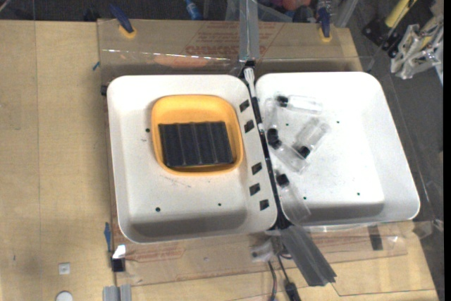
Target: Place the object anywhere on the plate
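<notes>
In the left bin (176, 222), the block (196, 143) lies on the plate (194, 103), well left of your gripper (416, 49), whose grip state cannot be told.

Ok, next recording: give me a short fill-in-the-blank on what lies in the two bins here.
1. The yellow plate sits in the ____ bin.
2. The ridged slab lying on the plate is ____ in colour.
3. The clear plastic tubes lie in the ____ bin.
4. The black divider runs ____ the two bins.

Missing words: left; black; right; between
</notes>
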`<state>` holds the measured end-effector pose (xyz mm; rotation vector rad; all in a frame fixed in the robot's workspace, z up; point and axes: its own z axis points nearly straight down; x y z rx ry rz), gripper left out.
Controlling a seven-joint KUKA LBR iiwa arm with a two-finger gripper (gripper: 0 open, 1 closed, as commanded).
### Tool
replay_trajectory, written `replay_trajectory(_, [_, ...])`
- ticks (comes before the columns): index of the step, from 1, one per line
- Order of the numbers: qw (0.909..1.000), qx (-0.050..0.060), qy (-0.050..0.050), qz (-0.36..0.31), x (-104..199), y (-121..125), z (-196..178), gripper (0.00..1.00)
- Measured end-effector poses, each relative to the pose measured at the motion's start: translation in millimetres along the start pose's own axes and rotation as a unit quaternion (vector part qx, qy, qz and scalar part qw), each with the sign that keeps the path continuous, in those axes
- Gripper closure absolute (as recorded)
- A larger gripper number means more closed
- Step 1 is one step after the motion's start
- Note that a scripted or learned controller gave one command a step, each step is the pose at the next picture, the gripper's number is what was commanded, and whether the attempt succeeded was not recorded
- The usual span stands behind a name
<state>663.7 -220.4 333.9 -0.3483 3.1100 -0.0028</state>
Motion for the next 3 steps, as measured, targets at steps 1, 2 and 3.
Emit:
replay_trajectory(1, [0.9909, -0.003, 0.003, -0.135, -5, 0, 28, 1.0])
replay_trajectory(2, [0.9868, -0.001, 0.0, -0.162, -6, 0, 8, 1.0])
replay_trajectory(3, [0.9827, -0.002, 0.002, -0.185, -6, 1, 18, 1.0])
